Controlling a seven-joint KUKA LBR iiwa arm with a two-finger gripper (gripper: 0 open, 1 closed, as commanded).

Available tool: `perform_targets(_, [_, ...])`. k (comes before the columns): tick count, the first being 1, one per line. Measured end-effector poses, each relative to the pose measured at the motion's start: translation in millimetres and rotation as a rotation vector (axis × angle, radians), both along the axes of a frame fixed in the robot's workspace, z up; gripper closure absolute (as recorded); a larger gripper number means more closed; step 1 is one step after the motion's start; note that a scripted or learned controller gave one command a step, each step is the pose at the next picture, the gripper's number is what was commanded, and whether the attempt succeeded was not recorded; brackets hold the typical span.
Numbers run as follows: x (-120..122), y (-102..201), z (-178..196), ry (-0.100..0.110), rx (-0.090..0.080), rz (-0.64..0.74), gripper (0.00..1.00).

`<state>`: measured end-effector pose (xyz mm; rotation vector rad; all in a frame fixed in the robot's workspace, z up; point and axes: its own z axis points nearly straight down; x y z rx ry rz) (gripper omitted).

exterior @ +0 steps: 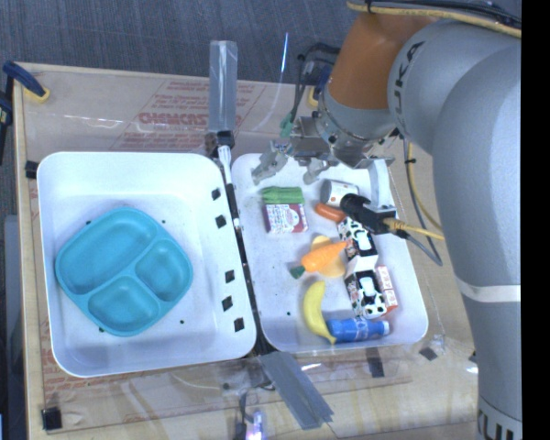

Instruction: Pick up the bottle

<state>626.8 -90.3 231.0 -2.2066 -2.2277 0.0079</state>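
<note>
A blue bottle (356, 329) lies on its side at the near edge of the right bin (408, 273), just right of the banana's lower end. My gripper (291, 161) hangs over the far left corner of that bin, well away from the bottle. Its two metal fingers (270, 160) stand spread apart with nothing between them. Just below the gripper lies a small carton (283, 212) with a green top.
Between gripper and bottle lie a banana (313, 310), an orange fruit (326, 258), an orange carrot-like piece (328, 214) and two cow-patterned cartons (368, 287). The left bin (64, 177) holds a blue divided plate (124, 269). The arm's bulk covers the right side.
</note>
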Motion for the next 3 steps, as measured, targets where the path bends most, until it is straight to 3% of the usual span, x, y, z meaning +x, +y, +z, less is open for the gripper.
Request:
perform_targets(1, [6, 69, -4, -0.002, -0.003, -0.349, 0.0])
perform_targets(2, [3, 130, -34, 0.005, -0.007, -0.787, 0.0])
perform_targets(3, [-15, 202, -62, 0.0, -0.009, -1.304, 0.0])
